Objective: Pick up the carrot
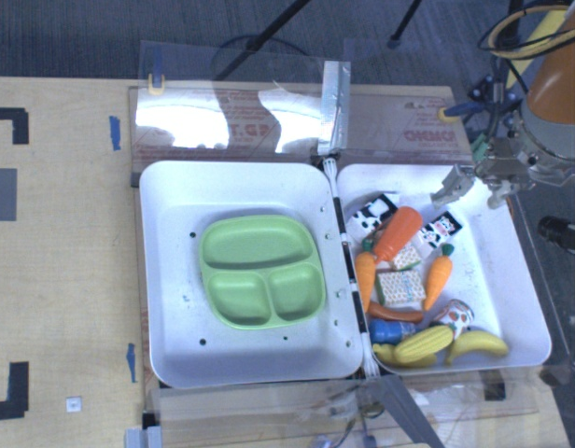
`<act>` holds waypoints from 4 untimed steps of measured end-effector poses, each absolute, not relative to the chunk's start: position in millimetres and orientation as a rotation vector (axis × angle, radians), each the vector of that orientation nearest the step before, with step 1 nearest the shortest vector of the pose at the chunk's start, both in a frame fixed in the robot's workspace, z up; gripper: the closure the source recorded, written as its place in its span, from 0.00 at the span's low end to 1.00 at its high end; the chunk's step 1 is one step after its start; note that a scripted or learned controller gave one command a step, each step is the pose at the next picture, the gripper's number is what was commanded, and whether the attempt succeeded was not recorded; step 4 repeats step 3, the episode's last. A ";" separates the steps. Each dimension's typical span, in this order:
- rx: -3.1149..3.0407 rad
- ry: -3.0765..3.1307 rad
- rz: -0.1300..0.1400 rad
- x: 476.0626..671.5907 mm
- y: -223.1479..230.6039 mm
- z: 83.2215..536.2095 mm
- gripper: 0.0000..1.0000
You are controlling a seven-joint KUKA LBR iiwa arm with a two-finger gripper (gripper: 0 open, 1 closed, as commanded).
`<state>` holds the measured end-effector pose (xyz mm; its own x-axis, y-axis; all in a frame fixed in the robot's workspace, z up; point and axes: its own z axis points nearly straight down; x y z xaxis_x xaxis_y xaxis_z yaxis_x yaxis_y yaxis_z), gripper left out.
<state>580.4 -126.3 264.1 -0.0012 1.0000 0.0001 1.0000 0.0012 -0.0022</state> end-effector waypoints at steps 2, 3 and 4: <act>-2.279 -2.161 0.002 589.8 -166.3 116.6 0.00; -2.380 -2.075 -0.026 544.8 -177.3 94.8 0.00; -2.380 -2.075 -0.026 544.8 -177.3 94.8 0.00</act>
